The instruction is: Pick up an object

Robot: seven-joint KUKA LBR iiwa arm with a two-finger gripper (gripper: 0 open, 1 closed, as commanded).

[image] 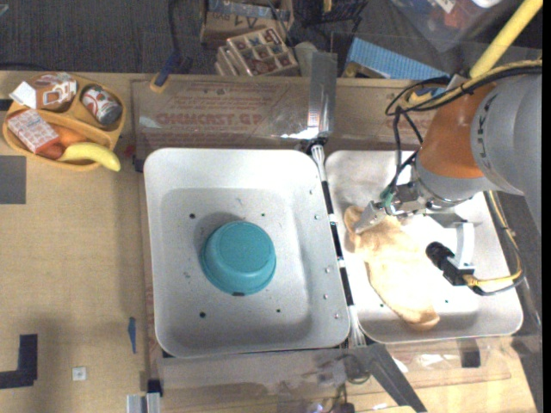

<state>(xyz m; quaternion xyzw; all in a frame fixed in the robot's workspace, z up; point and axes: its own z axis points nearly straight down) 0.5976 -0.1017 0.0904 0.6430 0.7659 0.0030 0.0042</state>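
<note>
A tan, floppy cloth-like object [394,274] lies in the right bin [495,321], spread from its left wall toward the front. The gripper [367,219] reaches in from the right, low over the cloth's upper left end near the bin's left wall, and appears to touch it. Its tip is too small and dark to read. The grey arm with its orange band [452,149] hangs above the right bin. A teal bowl [239,256] sits upside down in the middle of the left bin [172,175], away from the gripper.
A black part [448,262] with a yellow cable hangs over the right bin beside the cloth. A divider [331,231] separates the bins. A yellow tray of toy food with a banana [90,154] sits at the far left. A cardboard wall [224,110] stands behind the bins.
</note>
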